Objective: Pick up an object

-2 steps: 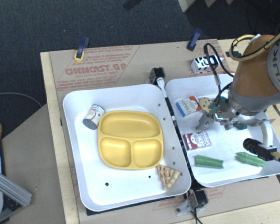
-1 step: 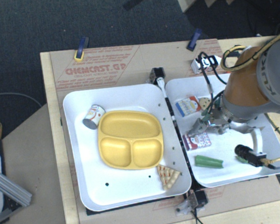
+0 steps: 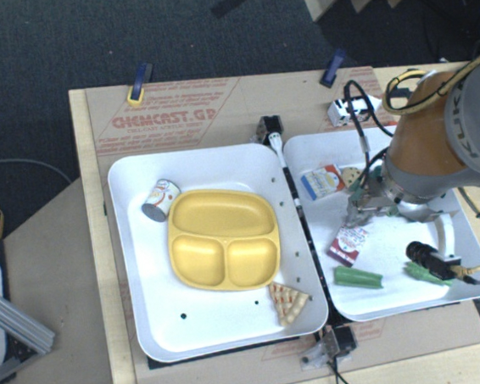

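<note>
Grey arm's two-finger gripper (image 3: 360, 210), finger state indeterminate, above red-and-white packet (image 3: 349, 244); yellow plastic divided tray (image 3: 224, 237) in left white bin (image 3: 137, 266).

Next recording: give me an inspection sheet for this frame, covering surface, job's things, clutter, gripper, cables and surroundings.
Surface: two white bins, left bin and right bin, on a board.
Job's things: yellow divided plate, small can and pizza slice toy in the left bin; blue-white packet, red-white packet, green pod in the right.
Clutter: nothing seen.
Gripper: gripper low over the right bin, above the red-white packet.
Cables: black cable by the arm.
Surroundings: dark carpet.
</note>
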